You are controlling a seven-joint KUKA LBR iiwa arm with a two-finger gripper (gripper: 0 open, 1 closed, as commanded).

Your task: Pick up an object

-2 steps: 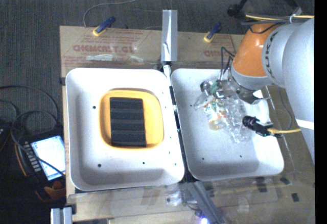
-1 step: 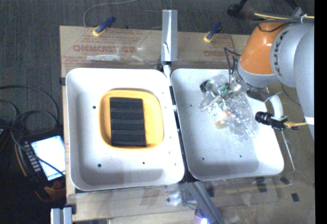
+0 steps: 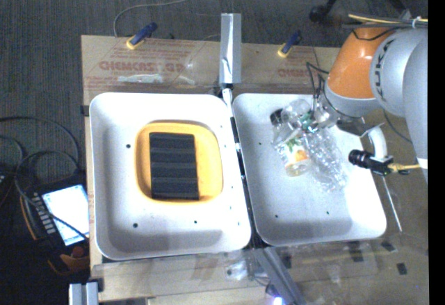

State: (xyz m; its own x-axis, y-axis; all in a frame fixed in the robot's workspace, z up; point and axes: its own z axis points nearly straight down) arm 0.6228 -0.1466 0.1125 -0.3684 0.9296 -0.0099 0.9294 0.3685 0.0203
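From my station I see the counter [image 3: 139,64] carrying two shallow white bins side by side. The left bin [image 3: 111,158] holds a yellow tray-like object [image 3: 142,158] with rounded corners, and a black ribbed block [image 3: 174,166] lies in its middle, filling most of it. The right bin [image 3: 313,220] holds a crumpled clear plastic item [image 3: 323,158], something like a squashed bottle or wrapper, lying in the upper half of the bin toward the right wall; I can make out a small orange patch [image 3: 299,155] and a bit of green inside the plastic, and a dark cap-like bit [image 3: 277,116] at its upper left end. The arm [image 3: 403,74] comes in from the right, its orange band [image 3: 354,71] sitting above the upper right corner of the right bin. The hand [image 3: 316,118] is down at the upper end of the clear plastic, right against it as far as I can judge, but the clutter of glare and plastic there hides it, so I cannot tell how far it is open or whether it has hold of anything. A black cylindrical part [image 3: 365,159] sticks out by the bin's right wall. Two blue-and-yellow clamps [image 3: 141,35] [image 3: 289,43] sit on the counter's far edge, and a tablet [image 3: 66,212] lies on the floor to the left.
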